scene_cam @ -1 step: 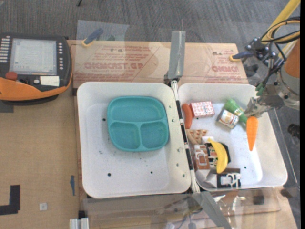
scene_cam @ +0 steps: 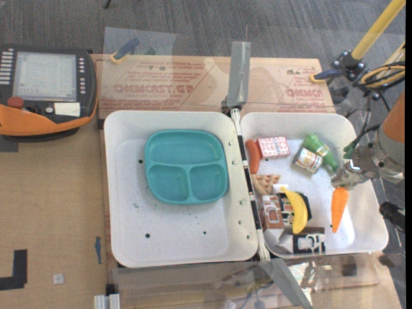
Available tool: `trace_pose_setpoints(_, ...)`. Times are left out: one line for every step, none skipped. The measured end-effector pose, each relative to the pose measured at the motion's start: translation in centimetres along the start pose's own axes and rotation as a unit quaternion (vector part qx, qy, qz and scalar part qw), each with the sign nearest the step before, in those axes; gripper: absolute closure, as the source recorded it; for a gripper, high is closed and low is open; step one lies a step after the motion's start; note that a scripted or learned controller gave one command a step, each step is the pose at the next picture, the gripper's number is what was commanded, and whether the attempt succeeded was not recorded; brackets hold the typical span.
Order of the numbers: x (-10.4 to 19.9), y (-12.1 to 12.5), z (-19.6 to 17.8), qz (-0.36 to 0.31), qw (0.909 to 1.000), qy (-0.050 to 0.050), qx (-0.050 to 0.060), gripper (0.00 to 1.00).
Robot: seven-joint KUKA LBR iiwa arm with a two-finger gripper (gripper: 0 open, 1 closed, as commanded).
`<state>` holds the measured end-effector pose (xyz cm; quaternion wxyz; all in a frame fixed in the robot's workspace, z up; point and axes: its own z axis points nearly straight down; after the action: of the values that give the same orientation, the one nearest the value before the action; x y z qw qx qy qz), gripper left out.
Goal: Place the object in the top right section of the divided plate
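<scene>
The carrot [scene_cam: 338,207] is being dangled by its top from the end effector [scene_cam: 344,180], pinched there near the right bin's [scene_cam: 372,235] right edge. Probably light, stiff, slippery plastic, so it's best gripped mid-body. The teal divided plate [scene_cam: 187,166] is sitting in the left bin [scene_cam: 122,224].

- Teal divided plate [scene_cam: 186,167]
- White bins [scene_cam: 122,192], speckled with dark dots
- Orange carrot [scene_cam: 338,206]
- Yellow banana [scene_cam: 297,211]
- Green bottle [scene_cam: 322,149]
- Pink-red patterned box [scene_cam: 273,147]
- Orange and grey handheld controller [scene_cam: 46,89]
</scene>
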<state>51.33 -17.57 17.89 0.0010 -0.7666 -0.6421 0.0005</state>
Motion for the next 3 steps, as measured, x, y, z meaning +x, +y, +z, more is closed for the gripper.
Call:
trace_pose_setpoints(8.6,-2.0,-7.0,-0.197,0.9803,-0.001,-0.002,1.0)
trace_pose_setpoints(15.1,-5.6,-0.5,-0.427,0.9043,0.0,-0.001,1.0)
trace_pose_setpoints(18.3,-5.3,-0.5,-0.33,0.9439,-0.001,-0.002,1.0)
